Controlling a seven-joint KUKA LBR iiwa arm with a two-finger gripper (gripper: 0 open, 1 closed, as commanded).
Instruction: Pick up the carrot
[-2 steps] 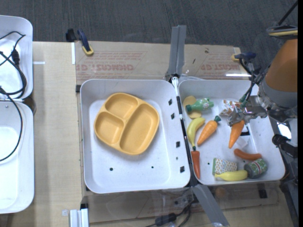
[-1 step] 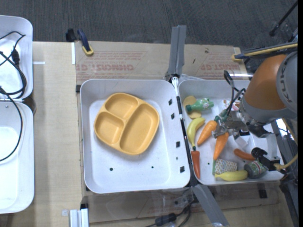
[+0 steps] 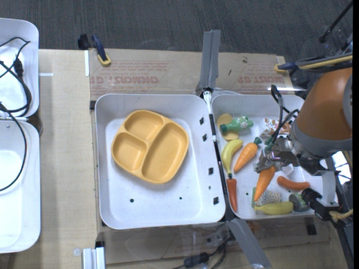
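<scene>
Over the right bin, I see the gripper low among the toy food; I cannot tell how its fingers stand. One carrot lies at its 10 o'clock beside a banana, another carrot just at its 6. At 9 o'clock, the left bin holds a yellow divided plate.

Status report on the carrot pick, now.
Gripper low in right bin, grip unclear. Two carrots: one beside banana, another at the gripper. Toy food crowds both.

Orange carrot; yellow divided plate; white bins; yellow banana.
</scene>
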